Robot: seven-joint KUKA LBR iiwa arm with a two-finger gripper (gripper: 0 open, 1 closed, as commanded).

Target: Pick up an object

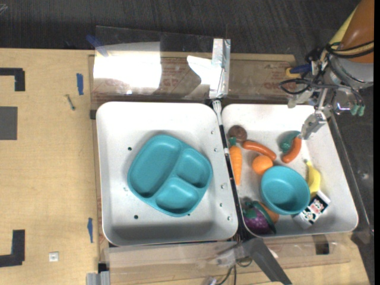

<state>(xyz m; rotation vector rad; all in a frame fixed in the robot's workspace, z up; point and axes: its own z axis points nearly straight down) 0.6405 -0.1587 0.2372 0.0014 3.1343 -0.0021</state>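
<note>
The right bin (341,177) holds a heap of toy food. In it lie a brown ball (237,133), a long carrot (236,162), a red-orange chilli (259,148), an orange fruit (262,164) and a teal-and-orange piece (290,146). Nearer the front are a teal bowl (285,189), a banana (313,177), a small white carton (313,209) and a purple fruit (256,217). My gripper (311,125) hangs over the bin's back right part, just above and right of the teal-and-orange piece. I see nothing held in it.
The left bin (113,159) carries a teal divided plate (170,173). A clear plastic sheet (160,70) and a taped divider (219,67) stand behind the bins. Cables (303,79) bunch by the wrist at the back right. Cardboard benchtop (41,159) lies to the left.
</note>
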